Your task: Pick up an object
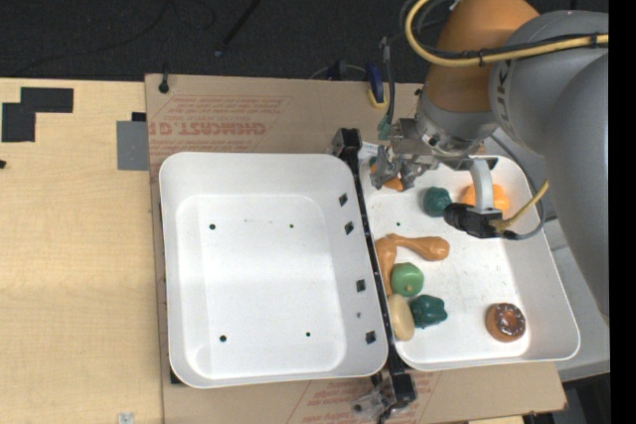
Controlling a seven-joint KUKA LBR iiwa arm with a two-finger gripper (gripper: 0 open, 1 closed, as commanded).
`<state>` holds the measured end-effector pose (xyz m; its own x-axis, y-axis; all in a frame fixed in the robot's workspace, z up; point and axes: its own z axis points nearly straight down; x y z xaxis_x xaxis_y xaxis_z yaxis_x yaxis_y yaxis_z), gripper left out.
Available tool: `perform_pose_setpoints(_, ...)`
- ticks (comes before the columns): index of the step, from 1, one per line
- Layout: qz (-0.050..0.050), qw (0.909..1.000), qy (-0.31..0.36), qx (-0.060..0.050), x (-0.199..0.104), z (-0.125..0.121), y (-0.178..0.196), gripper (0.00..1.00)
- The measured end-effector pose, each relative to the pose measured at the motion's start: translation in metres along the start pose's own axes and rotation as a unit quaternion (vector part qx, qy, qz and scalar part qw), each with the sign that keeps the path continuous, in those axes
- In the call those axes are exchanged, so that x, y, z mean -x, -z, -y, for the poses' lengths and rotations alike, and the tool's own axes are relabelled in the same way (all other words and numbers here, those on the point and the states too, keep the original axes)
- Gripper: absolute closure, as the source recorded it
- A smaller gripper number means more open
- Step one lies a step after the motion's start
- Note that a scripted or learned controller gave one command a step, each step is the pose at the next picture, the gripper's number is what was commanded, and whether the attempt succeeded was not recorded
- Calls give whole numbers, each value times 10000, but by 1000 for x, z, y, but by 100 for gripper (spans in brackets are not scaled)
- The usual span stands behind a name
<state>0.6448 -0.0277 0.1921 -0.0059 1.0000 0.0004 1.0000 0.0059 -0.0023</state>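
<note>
My gripper hangs over the far left corner of the right bin, just above a small orange object that peeks out beneath it. Whether that object is held is unclear. Several other items lie in this bin. A teal ball sits just right of the gripper, and an orange fruit is partly hidden by the arm's grey and black fitting. Nearer the front are an orange club-shaped piece, a green apple, a teal lump, a cream oblong and a brown donut.
The left bin stands beside the right one, with a black divider rail between them. The arm's grey body and orange band loom over the right bin's far right side. Both bins rest on a cardboard sheet.
</note>
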Motion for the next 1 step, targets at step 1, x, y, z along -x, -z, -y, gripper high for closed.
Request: perform_pose_setpoints(1,1,10000,-45,-19,-2,24,-5,100)
